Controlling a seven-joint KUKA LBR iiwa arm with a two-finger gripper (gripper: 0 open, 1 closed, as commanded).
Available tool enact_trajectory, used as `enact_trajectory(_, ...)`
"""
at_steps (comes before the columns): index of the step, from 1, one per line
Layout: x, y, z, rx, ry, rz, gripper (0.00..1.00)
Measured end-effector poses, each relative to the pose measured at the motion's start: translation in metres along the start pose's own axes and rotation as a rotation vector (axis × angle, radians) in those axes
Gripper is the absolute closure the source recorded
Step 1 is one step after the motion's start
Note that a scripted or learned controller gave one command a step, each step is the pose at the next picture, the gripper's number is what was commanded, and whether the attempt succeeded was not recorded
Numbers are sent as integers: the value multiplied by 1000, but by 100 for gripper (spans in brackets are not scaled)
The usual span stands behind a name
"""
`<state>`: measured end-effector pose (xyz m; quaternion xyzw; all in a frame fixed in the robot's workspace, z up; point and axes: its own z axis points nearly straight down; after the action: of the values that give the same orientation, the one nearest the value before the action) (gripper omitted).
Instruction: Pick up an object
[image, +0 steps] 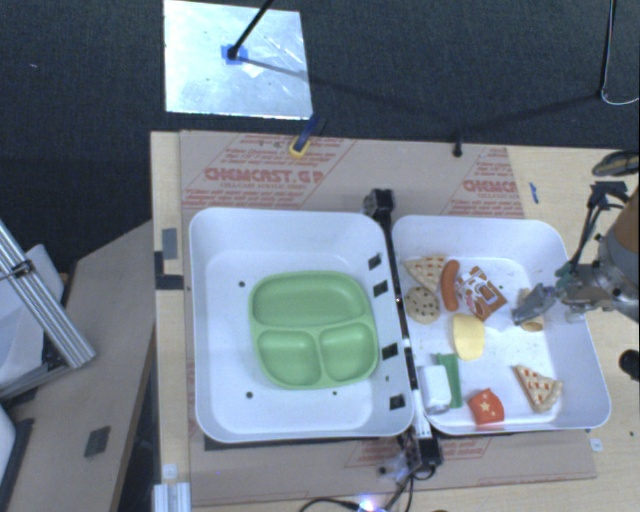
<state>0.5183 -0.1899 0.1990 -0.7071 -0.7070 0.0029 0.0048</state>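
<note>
- Several toy foods loose in right bin (575, 262), spread apart, probably so each can be gripped alone.
- Gripper (533, 305) low near that bin's right wall, just over tan piece (532, 323), likely the target; whether open or closed, cannot tell.
- Tan piece: small, flat, pale, partly hidden under the tip, apart from yellow piece (468, 337).
- Green plate (308, 330) in left bin (220, 300).

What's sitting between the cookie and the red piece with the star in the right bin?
In the camera view, the yellow oval piece lies roughly between the cookie and the red star piece; the green-and-white item sits just left of that line.
</note>
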Motion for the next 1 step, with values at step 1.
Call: enact_trajectory(1, 0, 3, -6, -12, -3, -4, 0)
